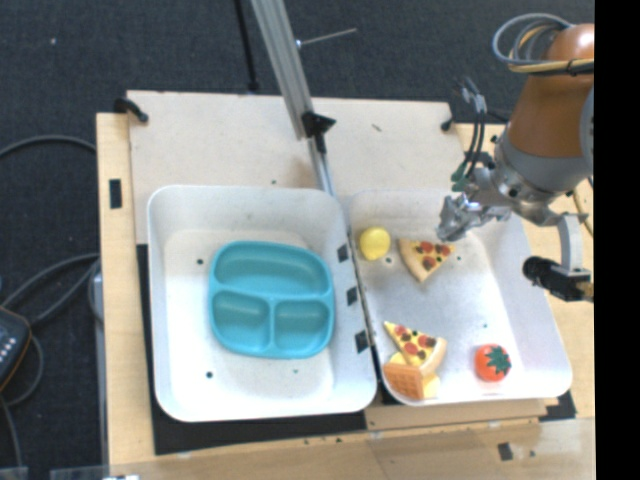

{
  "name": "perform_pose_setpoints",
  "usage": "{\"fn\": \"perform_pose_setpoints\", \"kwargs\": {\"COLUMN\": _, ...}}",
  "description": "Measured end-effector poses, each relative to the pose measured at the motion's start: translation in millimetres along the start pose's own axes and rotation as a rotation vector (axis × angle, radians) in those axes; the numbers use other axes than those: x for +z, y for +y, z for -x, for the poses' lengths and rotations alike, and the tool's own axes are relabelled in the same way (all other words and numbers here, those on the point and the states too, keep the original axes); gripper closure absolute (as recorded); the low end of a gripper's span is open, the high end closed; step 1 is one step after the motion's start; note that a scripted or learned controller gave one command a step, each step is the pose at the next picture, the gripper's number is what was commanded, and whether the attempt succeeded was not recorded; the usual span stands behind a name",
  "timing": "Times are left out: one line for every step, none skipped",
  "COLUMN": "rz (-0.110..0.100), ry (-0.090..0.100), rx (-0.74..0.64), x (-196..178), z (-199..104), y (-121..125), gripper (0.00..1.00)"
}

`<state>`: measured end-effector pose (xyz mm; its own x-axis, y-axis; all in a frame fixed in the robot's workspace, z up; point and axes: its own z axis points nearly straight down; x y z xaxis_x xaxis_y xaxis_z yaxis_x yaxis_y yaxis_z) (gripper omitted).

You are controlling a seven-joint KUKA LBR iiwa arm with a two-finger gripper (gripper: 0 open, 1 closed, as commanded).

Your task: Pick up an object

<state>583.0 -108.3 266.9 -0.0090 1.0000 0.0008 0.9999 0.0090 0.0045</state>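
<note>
A pizza slice (413, 357) and tomato (492, 362) lie along the right bin's (535, 318) front edge, while the gripper (452, 220), grip unreadable, hovers beside another slice (424, 258).

Lab: robot bench (240, 138), white bins (180, 218).

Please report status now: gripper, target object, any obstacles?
Gripper low over upper pizza slice, grip unconfirmed. Yellow ball close beside slice.

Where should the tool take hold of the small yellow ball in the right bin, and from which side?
Probably from straight above, closing across the middle of the small yellow ball. It is round, so no side is better, but the right white bin's wall stands close on its left.
</note>
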Motion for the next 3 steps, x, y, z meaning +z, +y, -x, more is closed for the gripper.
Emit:
{"fn": "perform_pose_setpoints", "kwargs": {"rz": -0.001, "ry": 0.0, "rx": 0.001, "x": -7, "z": -52, "y": 3, "gripper": 1.0}}
{"fn": "perform_pose_setpoints", "kwargs": {"rz": -0.004, "ry": 0.0, "rx": 0.002, "x": 9, "z": -105, "y": 2, "gripper": 1.0}}
{"fn": "perform_pose_setpoints", "kwargs": {"rz": -0.003, "ry": 0.001, "rx": 0.0, "x": 3, "z": -157, "y": 5, "gripper": 1.0}}
